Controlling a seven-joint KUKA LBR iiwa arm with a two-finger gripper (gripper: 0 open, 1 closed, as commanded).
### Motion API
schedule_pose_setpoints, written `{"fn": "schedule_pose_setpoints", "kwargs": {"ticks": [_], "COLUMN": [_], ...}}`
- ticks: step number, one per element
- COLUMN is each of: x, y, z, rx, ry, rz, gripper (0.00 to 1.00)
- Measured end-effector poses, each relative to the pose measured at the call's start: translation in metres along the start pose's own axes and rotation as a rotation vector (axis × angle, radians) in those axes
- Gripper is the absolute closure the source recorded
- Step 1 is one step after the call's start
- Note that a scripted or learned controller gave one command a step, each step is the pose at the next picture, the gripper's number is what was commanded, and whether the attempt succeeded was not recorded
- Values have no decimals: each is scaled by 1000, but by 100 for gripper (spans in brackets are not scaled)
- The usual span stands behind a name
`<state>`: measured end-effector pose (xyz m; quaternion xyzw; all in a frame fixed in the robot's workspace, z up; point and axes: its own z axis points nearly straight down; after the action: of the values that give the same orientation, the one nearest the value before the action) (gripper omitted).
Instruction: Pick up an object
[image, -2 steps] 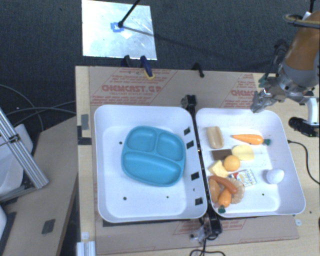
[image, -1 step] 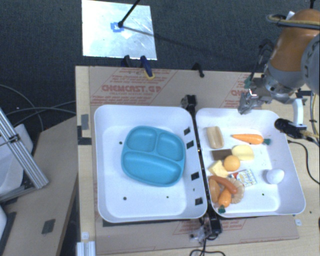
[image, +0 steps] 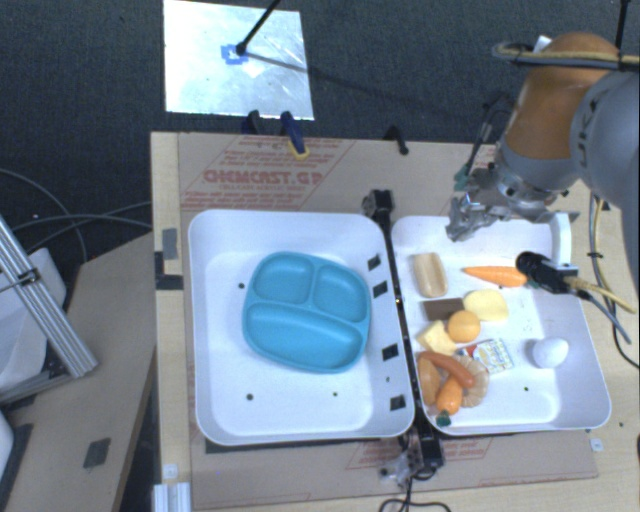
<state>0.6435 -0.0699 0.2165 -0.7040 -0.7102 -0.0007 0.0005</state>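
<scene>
Tabletop (image: 120, 300) carries a cardboard sheet (image: 270, 170); two white bins sit side by side on it.

Left bin (image: 220, 400), centre of frame: one blue tray (image: 305, 310) with three compartments, lying flat and slightly turned.

Right bin (image: 575, 395), right of frame: all the small items are here, mostly in its left half; tan roll (image: 430, 273) near the upper left; carrot (image: 493, 275) just right of it, lying crosswise; brown block (image: 443, 308) below the roll; pale yellow lump (image: 487, 304) beside the block; orange ball (image: 463, 326) touching the lump's lower left; yellow wedge (image: 437, 338) just left of the ball; packet (image: 492, 355) below the ball; white egg (image: 549, 352) alone toward the right; sausage (image: 448, 367) lies in a heap of orange pieces at the lower left, its parts too tightly packed to separate.

Arm (image: 560, 100) enters from the upper right of frame; tool (image: 462, 228) sits over the upper left corner of the right bin, above and right of the roll, apart from every item; its opening cannot be told from this angle.

Silver sheet (image: 238, 58) lies at the upper left of frame, off the tabletop.
</scene>
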Motion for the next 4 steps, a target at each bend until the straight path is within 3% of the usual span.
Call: {"fn": "schedule_pose_setpoints", "kwargs": {"ticks": [2,3,4], "x": [94,141,167], "y": [-30,-55,-59], "z": [-12,2,-14], "rx": [-1,3,-2], "ry": [1,0,0], "rz": [-1,0,1], "gripper": [100,100,100]}}
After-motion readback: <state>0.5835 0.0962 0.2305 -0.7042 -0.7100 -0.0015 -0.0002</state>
